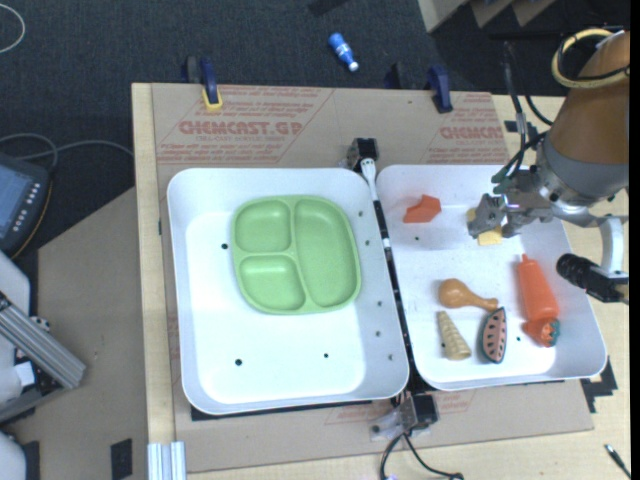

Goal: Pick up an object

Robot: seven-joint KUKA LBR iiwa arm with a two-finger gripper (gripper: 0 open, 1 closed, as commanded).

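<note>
Grey two-finger gripper [492,222] sat low near the right white bin's [575,360] back edge, directly over a small yellow block [490,237]; grip state unreadable.

Open floor in right bin [430,363] between orange block [423,209] and drumstick [464,293].

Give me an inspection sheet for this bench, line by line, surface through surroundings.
Surface: cardboard-covered bench bearing left bin and right bin.
Job's things: right bin holds orange block, carrot, chicken drumstick, ice cream cone, watermelon slice, and a small yellow piece under the gripper.
Clutter: green divided plate in left bin.
Grippers: gripper low over right bin's far side; finger state unclear.
Cables: black cables by the arm.
Surroundings: dark carpet, blue object on floor.
</note>
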